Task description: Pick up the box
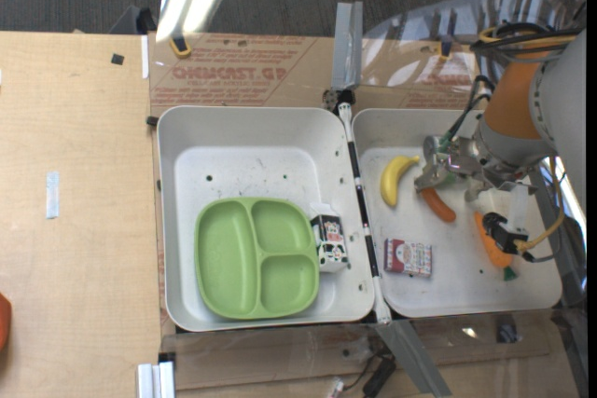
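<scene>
**Box first, then descend**

Nearest us, the box point(409, 257) lies flat at the right bin's point(448, 303) front-left. Gripper point(438, 171) hangs above, by banana point(396, 178) and sausage point(438, 204); opening unclear. We'd centre over box, approach vert., avoid bin wall.

My arm point(546, 98) comes in from the right edge, grey, orange band above the wrist. Wrist bent down and leftward. My gripper point(438, 165) sits low at the end of it, metal and cable-draped, pointing left. Black and yellow cables loop over my upper link and trail below the wrist.
</scene>
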